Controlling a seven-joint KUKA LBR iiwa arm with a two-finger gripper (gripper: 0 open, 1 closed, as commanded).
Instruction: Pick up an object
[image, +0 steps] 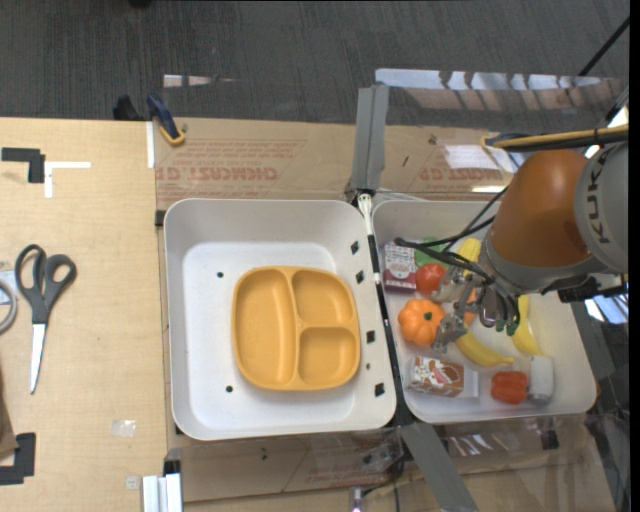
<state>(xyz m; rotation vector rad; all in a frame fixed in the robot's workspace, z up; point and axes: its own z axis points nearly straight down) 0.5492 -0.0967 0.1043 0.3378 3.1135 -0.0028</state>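
Observation:
My gripper (463, 312) hangs low inside the right bin (570, 402), under the arm's orange band (540, 205). It sits just right of a small orange pumpkin (420, 320) and just above a banana (484, 350). A red tomato (430, 277) lies up-left of it. Nothing is visibly held. A brown snack packet (437, 376), a red piece (509, 387) and a white piece (541, 377) lie along the bin's front. A second yellow fruit (526, 332) lies to the gripper's right, partly hidden by the wrist.
The left bin (190, 300) holds an orange divided plate (297, 328). A pink-labelled packet (399, 265) and a green item (430, 243) lie at the right bin's back left. Scissors (40, 300) rest on the wooden bench far left.

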